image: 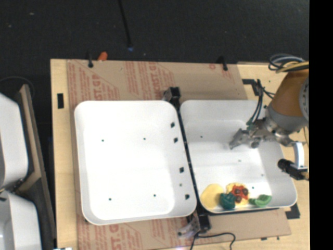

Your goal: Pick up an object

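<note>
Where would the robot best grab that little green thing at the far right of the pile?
Probably from straight above, across the green piece's short width. It lies flat at the pile's right end, with bare bin floor behind it; the bin's front wall crowds its near side.

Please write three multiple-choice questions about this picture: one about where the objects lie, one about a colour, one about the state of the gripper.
1. Where do the small objects lie?
A. near corner of the right bin
B. middle of the left bin
C. on the cardboard

2. What colour is the flat round piece at the left of the pile?
A. pale yellow
B. black
C. purple

3. How does the gripper stand?
A. clamped on the green object
B. above the right bin, apart from the pile
C. over the left bin

Answers: 1 A, the pile sits against the right bin's near wall. 2 A, it looks pale yellow. 3 B, it hangs over the bin's bare floor, far from the objects.
</note>
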Controlling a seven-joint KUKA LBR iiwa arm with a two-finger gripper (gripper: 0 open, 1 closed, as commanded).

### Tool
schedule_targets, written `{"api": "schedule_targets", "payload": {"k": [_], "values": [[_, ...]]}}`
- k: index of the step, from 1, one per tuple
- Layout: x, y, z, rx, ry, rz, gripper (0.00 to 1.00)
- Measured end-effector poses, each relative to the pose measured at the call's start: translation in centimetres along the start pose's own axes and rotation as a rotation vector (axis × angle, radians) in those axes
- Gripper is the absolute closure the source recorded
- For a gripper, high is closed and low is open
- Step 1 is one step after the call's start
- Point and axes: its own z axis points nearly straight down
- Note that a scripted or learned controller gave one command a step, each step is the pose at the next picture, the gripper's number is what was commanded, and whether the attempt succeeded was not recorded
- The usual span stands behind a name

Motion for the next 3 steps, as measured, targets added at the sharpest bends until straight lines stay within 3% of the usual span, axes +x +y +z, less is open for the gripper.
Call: {"api": "schedule_targets", "payload": {"k": [1,2,3], "values": [[1.4,-5.3,-0.1,0.002,-0.002,0.004,0.00],[2.8,-6.7,-2.6,-0.001,-0.003,0.004,0.00],[0.2,-5.7,0.1,0.002,-0.002,0.004,0.00]]}}
